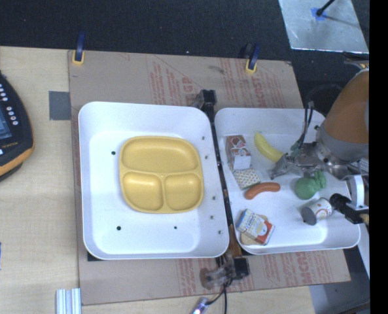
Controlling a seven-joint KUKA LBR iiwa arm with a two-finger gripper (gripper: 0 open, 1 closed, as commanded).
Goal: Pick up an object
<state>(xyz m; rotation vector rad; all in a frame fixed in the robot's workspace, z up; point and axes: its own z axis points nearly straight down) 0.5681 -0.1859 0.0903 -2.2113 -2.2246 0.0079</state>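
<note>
Sausage (262,190) lies long axis left-right, slightly tilted; tool (280,167) just above, fingers spread, holding nothing.

End effector (280,167) above toy-filled right bin (282,246)

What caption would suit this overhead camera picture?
Robot gripper hovers among banana, sausage and green toy in right bin; yellow plate fills the left.
</note>
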